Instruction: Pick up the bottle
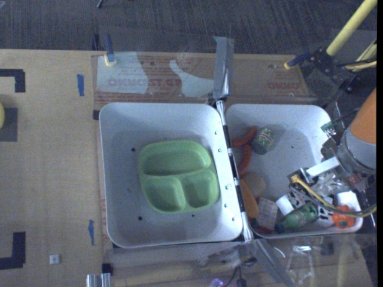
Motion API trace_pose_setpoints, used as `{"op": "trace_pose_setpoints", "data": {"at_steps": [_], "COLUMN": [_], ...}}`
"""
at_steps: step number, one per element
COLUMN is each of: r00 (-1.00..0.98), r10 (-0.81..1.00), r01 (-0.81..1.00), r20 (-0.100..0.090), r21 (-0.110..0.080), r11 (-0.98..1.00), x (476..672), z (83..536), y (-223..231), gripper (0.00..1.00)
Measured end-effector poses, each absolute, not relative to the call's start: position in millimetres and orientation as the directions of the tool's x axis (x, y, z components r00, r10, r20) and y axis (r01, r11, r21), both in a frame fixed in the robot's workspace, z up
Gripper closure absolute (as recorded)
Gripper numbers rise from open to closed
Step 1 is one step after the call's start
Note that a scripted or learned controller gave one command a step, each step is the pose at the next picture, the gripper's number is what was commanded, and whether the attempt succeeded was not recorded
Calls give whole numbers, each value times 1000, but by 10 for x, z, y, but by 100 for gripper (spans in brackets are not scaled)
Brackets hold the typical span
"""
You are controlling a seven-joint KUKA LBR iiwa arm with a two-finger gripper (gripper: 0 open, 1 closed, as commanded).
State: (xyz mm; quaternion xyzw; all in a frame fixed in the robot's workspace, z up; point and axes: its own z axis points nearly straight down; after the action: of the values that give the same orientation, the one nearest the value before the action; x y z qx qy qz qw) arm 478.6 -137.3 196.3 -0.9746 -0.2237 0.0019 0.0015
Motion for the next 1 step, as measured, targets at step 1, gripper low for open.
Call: {"op": "trace_pose_setpoints", "data": {"at_steps": [1], "r00": [954], "r10": [300], "r01": [300], "r20": [-2], "r21": [-1], "r11": [-954], "x": [4793], "z": [2369], "y": [-1713], "gripper": [100]}}
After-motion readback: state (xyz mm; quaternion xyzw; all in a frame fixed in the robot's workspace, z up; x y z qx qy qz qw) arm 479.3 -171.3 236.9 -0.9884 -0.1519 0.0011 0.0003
